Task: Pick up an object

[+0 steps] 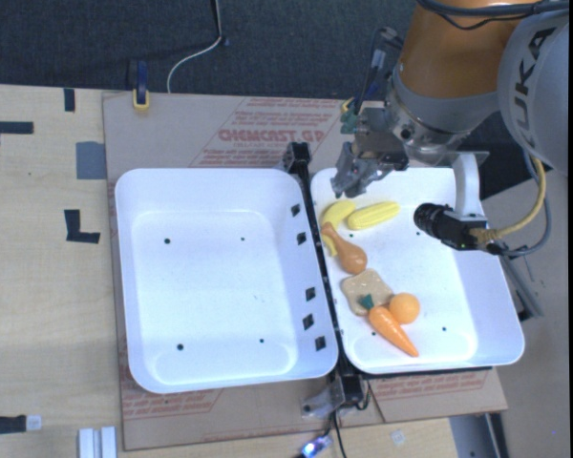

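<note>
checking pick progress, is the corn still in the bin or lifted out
In the bin: the corn lies flat on the right bin's floor, beside the banana, below the gripper.

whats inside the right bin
The right bin holds a banana, corn cob, drumstick, bread slice, orange and carrot. The gripper covers its far corner.

Free room lies in the left bin; the right bin is crowded along its left side.

The left bin (210, 275) offers open white floor across its whole width. In the right bin (477, 342), a corn cob (372, 216), banana (336, 212), drumstick (344, 250), toast (365, 289), orange (404, 307) and carrot (393, 330) cluster near the dividing wall, toast, orange and carrot touching. The claw (355, 175) hangs over the bin's upper left corner. The lower right floor is open.
</note>
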Action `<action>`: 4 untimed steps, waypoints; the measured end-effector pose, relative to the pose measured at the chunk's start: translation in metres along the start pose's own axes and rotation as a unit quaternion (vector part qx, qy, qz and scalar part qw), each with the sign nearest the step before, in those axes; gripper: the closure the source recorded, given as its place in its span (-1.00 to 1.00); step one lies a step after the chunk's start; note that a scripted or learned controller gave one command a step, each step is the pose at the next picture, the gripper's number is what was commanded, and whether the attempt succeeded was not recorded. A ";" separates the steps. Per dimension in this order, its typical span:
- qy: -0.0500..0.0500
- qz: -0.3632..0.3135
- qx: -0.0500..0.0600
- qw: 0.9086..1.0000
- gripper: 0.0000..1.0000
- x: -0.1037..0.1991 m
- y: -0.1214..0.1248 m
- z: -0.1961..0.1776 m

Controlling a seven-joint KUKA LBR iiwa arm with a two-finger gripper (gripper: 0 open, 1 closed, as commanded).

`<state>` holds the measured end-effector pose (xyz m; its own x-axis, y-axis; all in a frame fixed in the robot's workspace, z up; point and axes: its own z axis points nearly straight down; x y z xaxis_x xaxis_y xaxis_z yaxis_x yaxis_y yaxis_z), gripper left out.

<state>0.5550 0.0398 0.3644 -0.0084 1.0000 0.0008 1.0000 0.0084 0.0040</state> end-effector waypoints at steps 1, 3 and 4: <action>-0.001 0.003 0.008 1.000 1.00 0.027 -0.050 0.053; -0.003 0.008 0.012 1.000 1.00 -0.009 -0.073 0.054; -0.002 0.005 0.000 1.000 1.00 -0.048 -0.069 -0.063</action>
<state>0.4859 -0.0089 0.4270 0.0021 1.0000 -0.0030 1.0000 -0.0021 0.0047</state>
